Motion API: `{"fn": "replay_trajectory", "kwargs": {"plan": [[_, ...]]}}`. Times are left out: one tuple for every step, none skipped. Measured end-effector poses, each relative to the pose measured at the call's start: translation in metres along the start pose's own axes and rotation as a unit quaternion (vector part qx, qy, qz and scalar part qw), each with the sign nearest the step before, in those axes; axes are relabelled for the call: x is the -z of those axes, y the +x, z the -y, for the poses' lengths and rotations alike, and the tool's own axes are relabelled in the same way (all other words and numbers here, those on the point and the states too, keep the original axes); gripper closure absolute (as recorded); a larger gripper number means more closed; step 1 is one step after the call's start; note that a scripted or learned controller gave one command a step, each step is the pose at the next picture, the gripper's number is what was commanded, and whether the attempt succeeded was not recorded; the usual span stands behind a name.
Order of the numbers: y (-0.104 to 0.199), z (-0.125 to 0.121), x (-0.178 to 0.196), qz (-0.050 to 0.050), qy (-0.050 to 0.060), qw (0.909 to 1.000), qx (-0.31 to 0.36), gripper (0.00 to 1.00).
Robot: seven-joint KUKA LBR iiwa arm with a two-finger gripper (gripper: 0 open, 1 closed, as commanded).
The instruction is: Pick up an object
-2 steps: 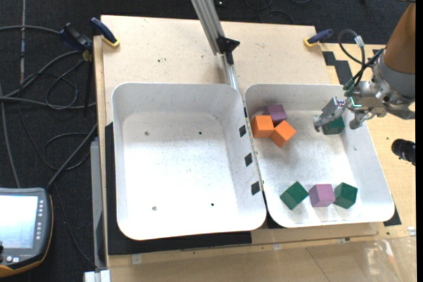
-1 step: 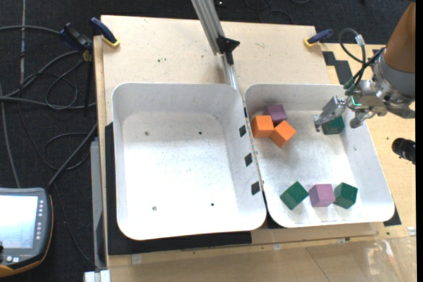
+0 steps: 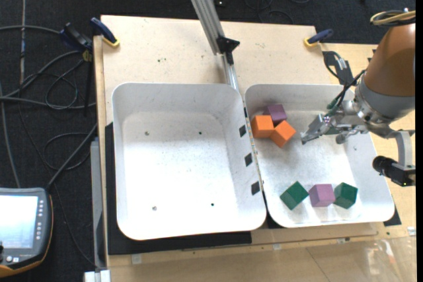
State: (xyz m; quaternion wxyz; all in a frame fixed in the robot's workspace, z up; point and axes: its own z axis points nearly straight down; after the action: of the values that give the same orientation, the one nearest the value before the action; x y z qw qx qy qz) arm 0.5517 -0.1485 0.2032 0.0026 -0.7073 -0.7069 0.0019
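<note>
The pincer (image 3: 316,133) hangs over the right bin (image 3: 377,208); whether it is apart or together, I cannot tell. Just beside its tip sit two orange blocks (image 3: 272,129) and a purple one (image 3: 277,112); the arm (image 3: 390,76) reaches in level.

In the right bin (image 3: 370,208), the gripper (image 3: 316,133) hovers just right of two orange cubes (image 3: 272,129) and a purple cube (image 3: 277,112).
</note>
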Motion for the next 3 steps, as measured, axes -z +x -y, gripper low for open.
{"fn": "replay_trajectory", "kwargs": {"plan": [[-0.008,-0.004,-0.051,0.000,-0.001,1.0000,0.000,0.00],[-0.008,-0.003,-0.105,0.000,-0.001,1.0000,0.000,0.00],[-0.008,-0.005,-0.091,0.001,-0.004,1.0000,0.000,1.00]]}}
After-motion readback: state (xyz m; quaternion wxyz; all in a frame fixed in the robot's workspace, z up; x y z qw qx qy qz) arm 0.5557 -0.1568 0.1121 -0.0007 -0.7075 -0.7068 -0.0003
